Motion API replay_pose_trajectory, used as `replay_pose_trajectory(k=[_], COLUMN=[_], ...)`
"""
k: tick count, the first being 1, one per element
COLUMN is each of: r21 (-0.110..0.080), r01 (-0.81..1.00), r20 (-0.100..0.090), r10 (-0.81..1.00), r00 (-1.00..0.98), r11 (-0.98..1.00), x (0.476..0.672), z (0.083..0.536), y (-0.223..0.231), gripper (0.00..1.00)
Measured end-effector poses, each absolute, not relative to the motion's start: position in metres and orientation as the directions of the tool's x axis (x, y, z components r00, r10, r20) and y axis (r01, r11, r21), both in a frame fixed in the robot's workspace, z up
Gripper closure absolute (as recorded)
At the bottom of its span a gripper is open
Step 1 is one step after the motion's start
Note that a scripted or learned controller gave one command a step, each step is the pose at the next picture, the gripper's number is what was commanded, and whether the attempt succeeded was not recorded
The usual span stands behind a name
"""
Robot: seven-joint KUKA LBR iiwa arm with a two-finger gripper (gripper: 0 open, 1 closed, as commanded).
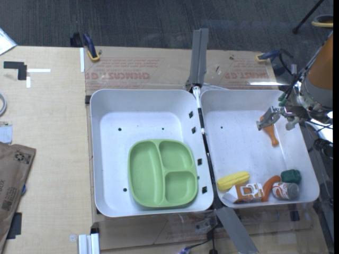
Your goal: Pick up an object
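Behind bins, brown cardboard sheet (143, 70) carries red "CHEMCO" lettering, upside down. Grey arm reaches from right; gripper (275, 119) above right white bin (233, 107), jaws pinching small orange carrot-shaped toy (272, 135), dangling clear of floor.

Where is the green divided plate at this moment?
The green divided plate lies in the left bin, toward its front right part. It is close to the divider between the bins, and the yellow corn is just across in the right bin.
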State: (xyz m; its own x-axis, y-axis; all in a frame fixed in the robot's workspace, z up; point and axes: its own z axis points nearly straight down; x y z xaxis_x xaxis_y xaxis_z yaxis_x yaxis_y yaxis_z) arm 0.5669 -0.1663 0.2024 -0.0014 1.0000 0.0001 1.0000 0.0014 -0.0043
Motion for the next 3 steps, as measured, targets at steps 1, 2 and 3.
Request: replay_pose_trajectory(k=[1,2,3], r21=[-0.002,-0.001,0.001], r01=[0.989,0.974,0.981], r20=[0.000,0.000,0.007], r10=[0.989,0.974,0.981], r00=[-0.150,-0.228,-0.192], r11=[0.150,0.228,0.192], x=[0.603,0.578,0.598], z=[0.112,0.138,0.090], y=[-0.213,-0.222,-0.216], gripper=[0.00,0.00,0.00])
